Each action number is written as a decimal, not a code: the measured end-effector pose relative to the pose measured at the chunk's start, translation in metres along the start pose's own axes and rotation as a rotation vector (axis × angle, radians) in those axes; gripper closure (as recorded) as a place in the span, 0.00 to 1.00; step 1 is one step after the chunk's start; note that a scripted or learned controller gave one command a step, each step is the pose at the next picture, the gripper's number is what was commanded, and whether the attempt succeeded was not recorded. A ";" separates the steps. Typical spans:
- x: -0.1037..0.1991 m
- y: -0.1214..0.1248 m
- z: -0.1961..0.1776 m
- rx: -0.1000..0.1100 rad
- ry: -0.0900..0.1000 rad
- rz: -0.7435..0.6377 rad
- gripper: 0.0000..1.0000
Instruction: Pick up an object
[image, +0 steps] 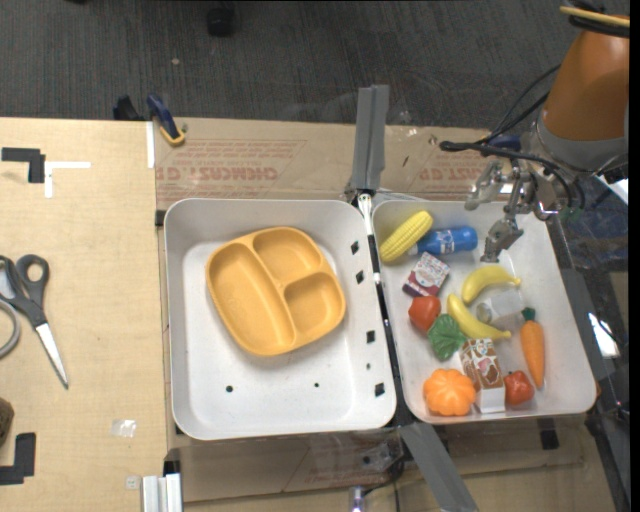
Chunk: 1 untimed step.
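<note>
The right bin (570, 300) holds several toy foods: a yellow corn cob (405, 235), a blue bottle (447, 241), two bananas (488, 280) (472, 320), a red and white packet (430, 272), a red tomato (424, 312), a green vegetable (446, 337), a carrot (533, 348), an orange pumpkin (448, 392), a small printed box (483, 365) and a red piece (517, 388). My gripper (505, 215) hangs over the bin's far right part, just right of the blue bottle and above the upper banana. It is open and holds nothing.
The left bin (190, 380) carries a yellow divided plate (276, 290). Scissors (35, 310) lie on the wooden bench at far left. A blue clamp (165, 118) sits behind the left bin. Cables trail from the arm's orange band (595, 70) at top right.
</note>
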<state>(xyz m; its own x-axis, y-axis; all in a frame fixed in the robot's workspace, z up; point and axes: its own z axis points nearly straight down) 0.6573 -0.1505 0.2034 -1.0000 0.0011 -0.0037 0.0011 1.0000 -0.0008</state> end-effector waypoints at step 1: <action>0.090 0.008 0.089 0.006 -0.028 -0.126 0.00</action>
<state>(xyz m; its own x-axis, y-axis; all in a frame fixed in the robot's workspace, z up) 0.5673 -0.1423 0.1136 -0.9917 -0.1244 -0.0311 -0.1242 0.9922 -0.0086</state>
